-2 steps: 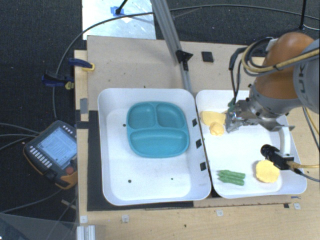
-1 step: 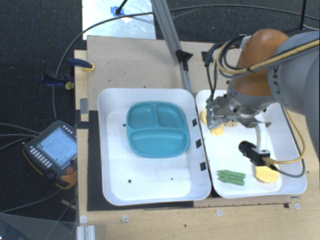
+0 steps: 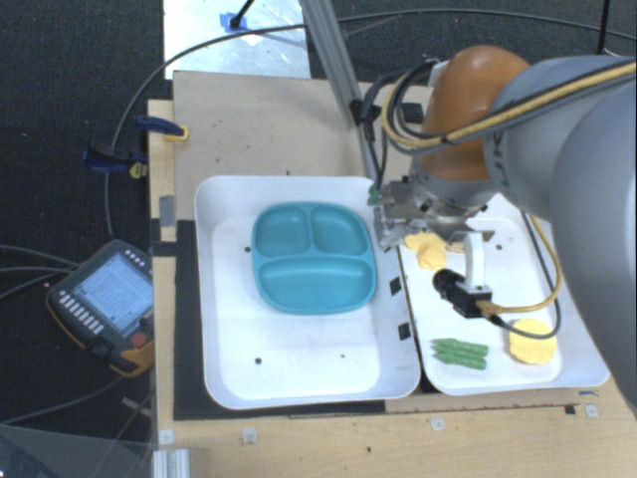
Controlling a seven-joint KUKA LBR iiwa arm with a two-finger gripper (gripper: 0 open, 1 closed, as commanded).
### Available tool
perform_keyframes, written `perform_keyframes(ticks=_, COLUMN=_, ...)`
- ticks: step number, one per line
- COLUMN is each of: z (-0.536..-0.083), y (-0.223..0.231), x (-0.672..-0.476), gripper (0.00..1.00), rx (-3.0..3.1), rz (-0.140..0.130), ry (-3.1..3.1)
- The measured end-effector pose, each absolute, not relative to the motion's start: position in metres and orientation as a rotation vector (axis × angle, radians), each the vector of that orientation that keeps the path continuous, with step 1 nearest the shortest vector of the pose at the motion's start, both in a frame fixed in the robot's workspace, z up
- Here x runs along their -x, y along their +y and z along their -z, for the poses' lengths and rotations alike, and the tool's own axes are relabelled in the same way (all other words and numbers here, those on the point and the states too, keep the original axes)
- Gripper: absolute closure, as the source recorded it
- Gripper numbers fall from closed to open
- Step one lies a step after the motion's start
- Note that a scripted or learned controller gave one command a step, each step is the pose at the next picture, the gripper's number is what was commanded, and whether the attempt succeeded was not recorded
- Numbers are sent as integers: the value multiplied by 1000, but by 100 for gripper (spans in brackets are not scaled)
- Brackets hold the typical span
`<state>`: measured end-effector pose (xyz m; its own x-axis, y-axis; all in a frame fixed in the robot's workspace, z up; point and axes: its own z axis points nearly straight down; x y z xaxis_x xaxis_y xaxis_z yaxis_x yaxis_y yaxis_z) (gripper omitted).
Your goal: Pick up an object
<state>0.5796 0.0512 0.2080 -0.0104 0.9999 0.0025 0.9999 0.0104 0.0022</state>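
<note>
Gripper (image 3: pixel 430 235) hangs low over the right bin (image 3: pixel 577 366), at its 11 o'clock corner, directly above a pale yellow piece (image 3: pixel 431 255); whether fingers are apart or together I cannot tell (wrist body hides them). Judgement: descend straight, centre on the piece, close only once the fingers straddle it, clear of the bin wall. Same bin: green beans (image 3: pixel 460 353) at 6 o'clock, yellow slice (image 3: pixel 530 345) toward 5. Left bin (image 3: pixel 224 366) holds a blue divided plate (image 3: pixel 314 258), its compartments bare

Smooth, glossy plastic blue plate (image 3: pixel 314 257) in a matt white bin (image 3: pixel 229 357) on a bare wooden bench (image 3: pixel 259 127).
</note>
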Motion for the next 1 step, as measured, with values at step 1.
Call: perform_keyframes(ticks=1, z=-204, y=104, x=-602, gripper=100, rx=2210, rz=7, ry=-2233)
